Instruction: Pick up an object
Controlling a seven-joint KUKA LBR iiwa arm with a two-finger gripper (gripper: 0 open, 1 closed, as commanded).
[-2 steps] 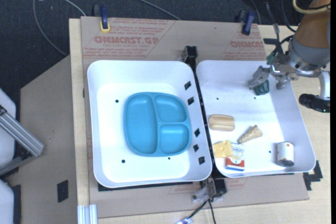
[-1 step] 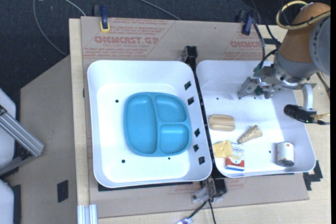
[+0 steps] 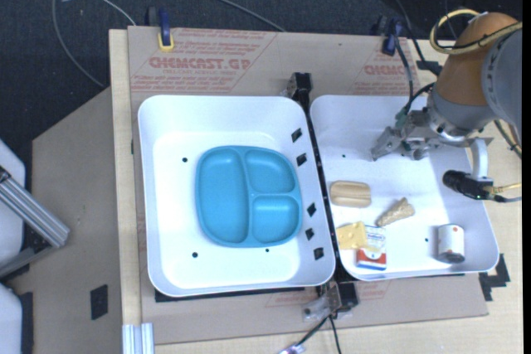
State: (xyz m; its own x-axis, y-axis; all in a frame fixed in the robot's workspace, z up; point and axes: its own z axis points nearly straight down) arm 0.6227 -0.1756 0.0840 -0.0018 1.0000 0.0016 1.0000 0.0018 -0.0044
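Just below the jaws (image 3: pixel 390 147), whose spread I cannot tell, a bread roll (image 3: pixel 350 194) lies apart.

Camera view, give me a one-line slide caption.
End effector hovers over the right white bin of small items; a blue divided plastic tray sits in the left white bin.

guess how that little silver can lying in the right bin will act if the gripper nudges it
The silver can lies on its side, so it would probably roll rather than slide. Its smooth metal looks slippery. It seems small and likely light, near the right bin wall.
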